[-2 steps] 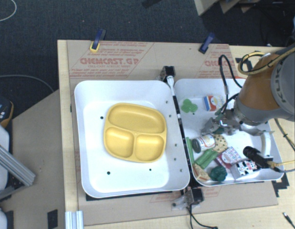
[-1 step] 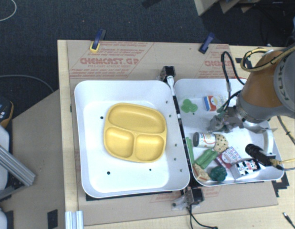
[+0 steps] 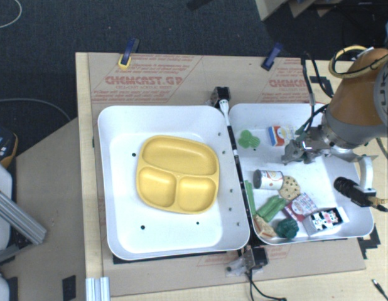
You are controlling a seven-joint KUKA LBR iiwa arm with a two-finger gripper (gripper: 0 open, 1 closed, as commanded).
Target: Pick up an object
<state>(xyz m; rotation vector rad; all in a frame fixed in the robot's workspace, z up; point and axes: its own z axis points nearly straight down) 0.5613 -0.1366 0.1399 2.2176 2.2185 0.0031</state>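
My gripper (image 3: 299,152) hangs over the back half of the right bin (image 3: 363,231), with the arm reaching in from the right. Just left of it lies a small white, blue and red carton (image 3: 277,135), and further left a green leafy piece (image 3: 248,138). In front of the gripper a small white can (image 3: 268,179) lies on its side beside a speckled cookie (image 3: 290,185). Nothing can be seen held in the gripper.
The right bin's front holds a green cucumber (image 3: 270,207), a dark green broccoli (image 3: 286,229), a pink packet (image 3: 302,204), a black-and-white box (image 3: 324,219) and a green stick (image 3: 250,196). A yellow divided plate (image 3: 177,173) lies in the left bin (image 3: 118,231).
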